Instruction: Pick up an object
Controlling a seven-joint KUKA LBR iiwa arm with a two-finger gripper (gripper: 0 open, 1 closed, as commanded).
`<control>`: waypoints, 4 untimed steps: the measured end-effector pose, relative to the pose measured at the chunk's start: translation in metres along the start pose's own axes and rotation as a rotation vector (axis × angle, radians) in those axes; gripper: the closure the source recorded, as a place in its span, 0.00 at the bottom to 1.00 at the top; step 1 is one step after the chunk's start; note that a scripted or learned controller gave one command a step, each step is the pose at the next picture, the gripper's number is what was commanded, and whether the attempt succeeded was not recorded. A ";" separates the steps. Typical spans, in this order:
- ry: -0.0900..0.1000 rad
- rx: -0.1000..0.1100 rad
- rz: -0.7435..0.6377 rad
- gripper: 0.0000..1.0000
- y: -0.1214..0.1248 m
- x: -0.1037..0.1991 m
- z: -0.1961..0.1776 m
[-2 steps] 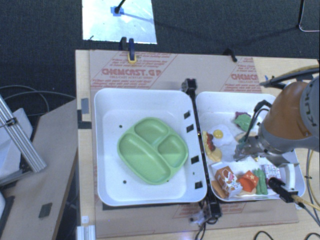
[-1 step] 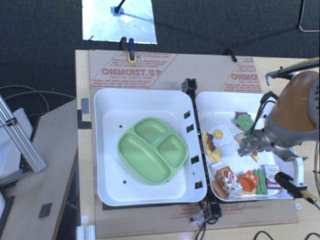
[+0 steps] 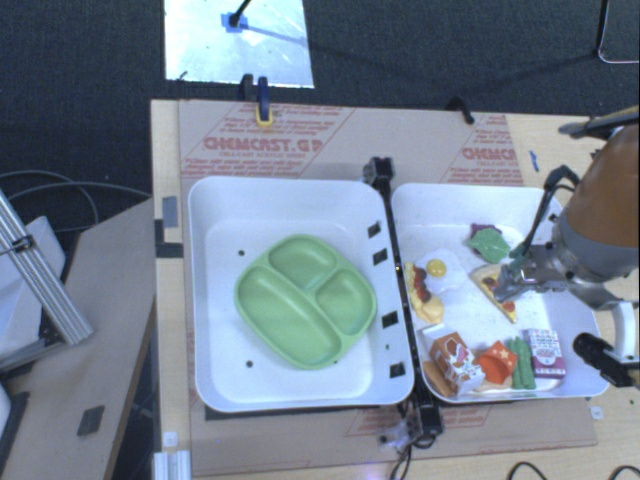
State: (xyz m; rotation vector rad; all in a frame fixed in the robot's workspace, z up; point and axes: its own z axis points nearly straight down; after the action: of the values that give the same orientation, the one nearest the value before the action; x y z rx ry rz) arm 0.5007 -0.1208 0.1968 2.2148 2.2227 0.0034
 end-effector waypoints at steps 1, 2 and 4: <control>0.000 -0.001 -0.001 1.00 0.002 0.000 -0.029; 0.001 0.000 -0.005 1.00 0.036 0.041 -0.019; 0.003 0.000 -0.006 1.00 0.094 0.122 -0.011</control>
State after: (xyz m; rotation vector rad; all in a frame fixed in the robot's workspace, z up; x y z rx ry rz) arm 0.5941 0.0010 0.2079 2.2102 2.2307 0.0061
